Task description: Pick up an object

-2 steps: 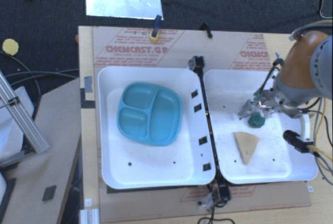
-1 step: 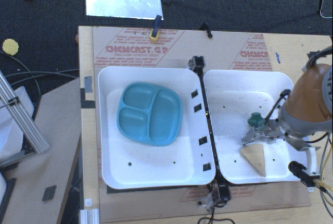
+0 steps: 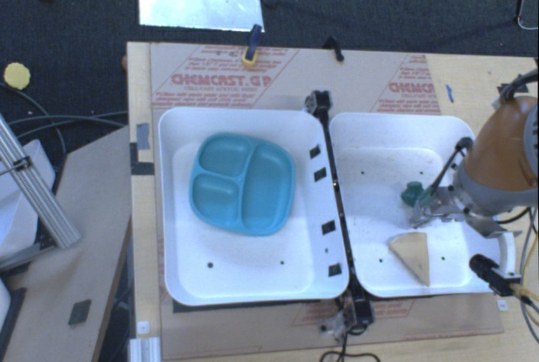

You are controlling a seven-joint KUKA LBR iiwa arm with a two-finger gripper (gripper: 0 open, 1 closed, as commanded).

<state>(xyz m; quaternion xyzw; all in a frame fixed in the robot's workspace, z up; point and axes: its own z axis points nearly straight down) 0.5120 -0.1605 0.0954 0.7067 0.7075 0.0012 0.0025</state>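
Observation:
In the right bin (image 3: 370, 141) a small dark green object (image 3: 411, 194) lies just left of my gripper (image 3: 424, 210), which hangs low over the bin floor. The green object touches or nearly touches the gripper's tip; I cannot tell whether it is held. A tan wedge-shaped piece (image 3: 412, 256) lies flat on the bin floor just below the gripper, toward the front edge. The arm's orange band (image 3: 505, 146) and grey wrist cover the bin's right side.
The left bin (image 3: 181, 268) holds a blue divided plate (image 3: 242, 183). A black clip strip (image 3: 327, 200) runs along the wall between the bins. Cardboard (image 3: 219, 74) lies under both bins, and small loose items dot the dark floor behind.

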